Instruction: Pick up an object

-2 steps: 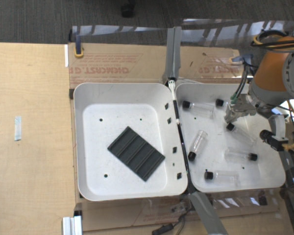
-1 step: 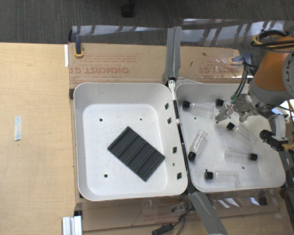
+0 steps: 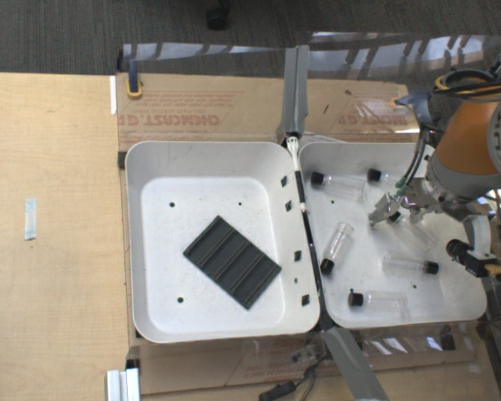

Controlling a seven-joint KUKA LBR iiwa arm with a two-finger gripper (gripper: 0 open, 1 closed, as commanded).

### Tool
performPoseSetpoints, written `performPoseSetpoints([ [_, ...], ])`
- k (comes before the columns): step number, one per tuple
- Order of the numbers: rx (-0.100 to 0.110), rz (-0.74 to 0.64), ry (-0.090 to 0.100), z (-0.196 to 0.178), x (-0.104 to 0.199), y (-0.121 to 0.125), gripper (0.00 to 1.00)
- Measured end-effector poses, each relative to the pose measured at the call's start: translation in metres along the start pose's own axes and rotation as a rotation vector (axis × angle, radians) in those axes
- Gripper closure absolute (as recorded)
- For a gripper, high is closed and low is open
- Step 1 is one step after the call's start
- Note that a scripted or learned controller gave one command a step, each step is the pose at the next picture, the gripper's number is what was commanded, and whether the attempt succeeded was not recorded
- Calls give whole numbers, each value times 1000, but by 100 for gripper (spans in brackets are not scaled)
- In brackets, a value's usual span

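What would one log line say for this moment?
pincer: over right bin | holding: nothing seen | clear vials: scattered there | left bin: dark ribbed slab

From here I lose most of the arm (image 3: pixel 472 140) past the right edge. The gripper (image 3: pixel 387 211) is too small and blurred to read its fingers. The clear vials (image 3: pixel 337 242) nearly vanish against the right bin (image 3: pixel 451 312); I mostly see black caps.

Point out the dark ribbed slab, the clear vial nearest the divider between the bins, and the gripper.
dark ribbed slab (image 3: pixel 232 261): camera view, middle of its ribbed top face.
clear vial (image 3: pixel 336 245): camera view, middle of its transparent body.
gripper (image 3: pixel 386 213): camera view, midway between its fingertips.
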State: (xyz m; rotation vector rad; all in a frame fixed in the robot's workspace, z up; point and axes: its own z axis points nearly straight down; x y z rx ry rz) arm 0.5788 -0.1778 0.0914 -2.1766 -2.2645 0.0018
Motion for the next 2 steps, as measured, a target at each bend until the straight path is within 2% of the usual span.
performPoseSetpoints([
  [1, 0, 3, -1, -9, -1, 0, 100],
  [2, 0, 91, -1, -100, 90, 84, 100],
])
